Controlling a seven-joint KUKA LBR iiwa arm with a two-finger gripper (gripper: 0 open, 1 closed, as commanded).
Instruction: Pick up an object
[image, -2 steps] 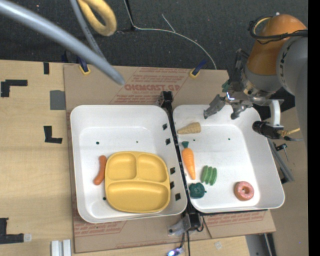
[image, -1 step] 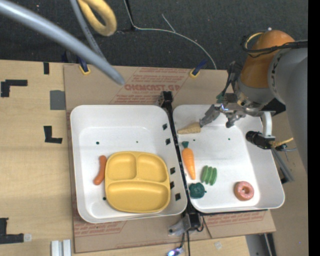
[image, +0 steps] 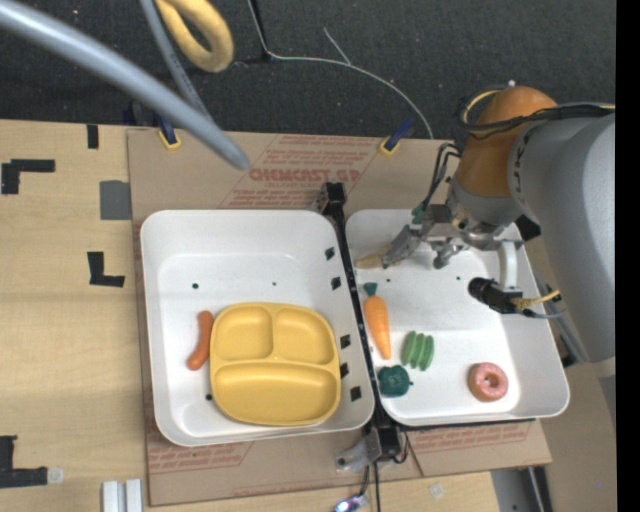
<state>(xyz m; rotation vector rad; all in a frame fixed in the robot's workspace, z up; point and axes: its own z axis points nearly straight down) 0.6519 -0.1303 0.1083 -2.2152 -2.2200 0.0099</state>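
My gripper hangs over the back left part of the right bin. It is open, and nothing sits between its fingers. In front of it in that bin lie an orange carrot, a green pea pod, a dark green broccoli piece and a pink donut. The carrot is the closest of these, a short way below the gripper beside the divider.
The left bin holds a yellow divided plate and an orange sausage to the plate's left. The grey arm covers the right bin's back right corner. The black divider clips sit between the bins.
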